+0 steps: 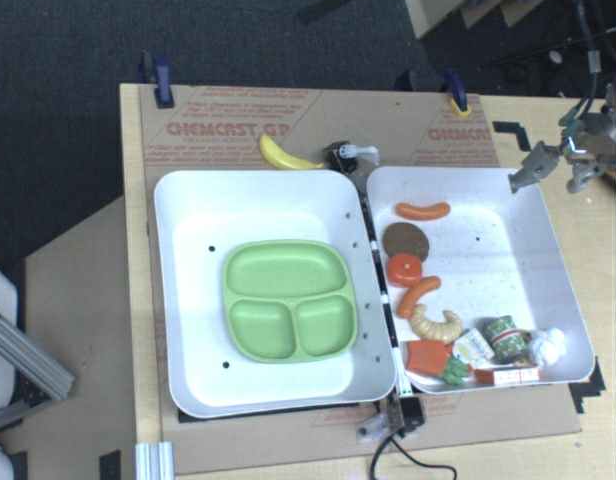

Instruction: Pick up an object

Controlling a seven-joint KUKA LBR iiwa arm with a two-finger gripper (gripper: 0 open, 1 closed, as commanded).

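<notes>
white plastic bins sit side by side on a cardboard sheet in the camera view. the left bin holds a green divided plate, and the right bin holds the things worth picking: a sausage near its top, a brown patty below that, a tomato, a second sausage, a croissant, an orange block with a green sprig on it, and a small can with a white bottle at the lower right. a banana lies outside the bins, above the left one.

the gripper hangs at the right edge of the frame, just past the right bin's upper right corner and above the bench; whether it is spread or pressed together i cannot tell at this size and angle. nothing is seen in it.

judging the step as the approach, a good choice would be the upper sausage, which lies apart from its neighbours. coming straight down over its middle and closing across the short width would likely avoid the bin wall. the lower pile is crowded and touching, so a grasp there risks nudging several things.

red print on the cardboard reads "chemcast gp", repeated at upper left and upper right. the can's label is too small to read.
</notes>
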